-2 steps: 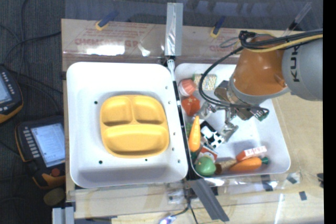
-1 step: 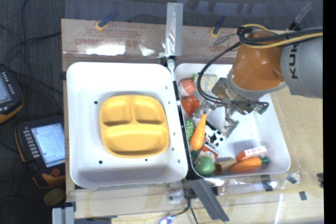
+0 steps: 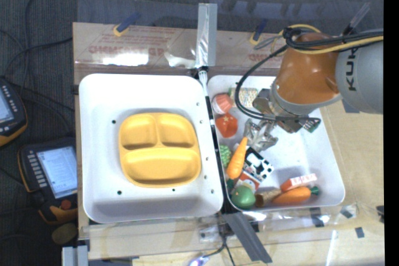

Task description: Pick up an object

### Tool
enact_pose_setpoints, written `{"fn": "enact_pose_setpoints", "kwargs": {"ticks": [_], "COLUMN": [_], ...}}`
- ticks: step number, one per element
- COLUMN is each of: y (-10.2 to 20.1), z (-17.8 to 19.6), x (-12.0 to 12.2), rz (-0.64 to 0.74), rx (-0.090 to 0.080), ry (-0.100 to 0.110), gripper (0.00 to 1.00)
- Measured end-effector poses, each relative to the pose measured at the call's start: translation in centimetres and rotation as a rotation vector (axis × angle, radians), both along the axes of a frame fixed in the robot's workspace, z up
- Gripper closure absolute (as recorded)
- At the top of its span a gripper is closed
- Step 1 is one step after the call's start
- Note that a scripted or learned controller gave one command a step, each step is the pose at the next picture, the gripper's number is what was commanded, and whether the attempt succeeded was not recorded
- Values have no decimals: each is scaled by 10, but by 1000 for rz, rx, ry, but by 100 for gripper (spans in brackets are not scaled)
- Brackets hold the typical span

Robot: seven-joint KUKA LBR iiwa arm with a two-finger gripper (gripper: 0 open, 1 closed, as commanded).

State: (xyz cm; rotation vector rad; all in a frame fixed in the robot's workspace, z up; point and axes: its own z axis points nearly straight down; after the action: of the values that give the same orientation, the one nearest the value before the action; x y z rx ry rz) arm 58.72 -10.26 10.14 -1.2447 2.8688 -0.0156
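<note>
The grey arm reaches in from the right, its claw [image 3: 260,137] pointing down

Both bins [image 3: 93,134] white. Left one holds a yellow divided tray [image 3: 159,147]. Arm grey with an orange band [image 3: 308,75] — gripper [image 3: 260,137] metallic grey. Just below-left of the jaws: orange carrot [image 3: 237,159]. Directly below: black-and-white patterned piece [image 3: 258,165]. Left of the jaws: red tomato [image 3: 227,126]. Further below — green round item [image 3: 243,197], a second orange carrot [image 3: 292,196].

Tray [image 3: 159,147] in left bin [image 3: 93,134]; carrot [image 3: 237,159], apple [image 3: 243,197] in right bin [image 3: 327,165].
</note>
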Motion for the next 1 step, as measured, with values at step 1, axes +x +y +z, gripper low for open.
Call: {"fn": "enact_pose_setpoints", "kwargs": {"ticks": [1], "y": [41], "z": [83], "x": [-49], "rz": [-329], "rx": [8], "ry": [14], "gripper": [100]}}
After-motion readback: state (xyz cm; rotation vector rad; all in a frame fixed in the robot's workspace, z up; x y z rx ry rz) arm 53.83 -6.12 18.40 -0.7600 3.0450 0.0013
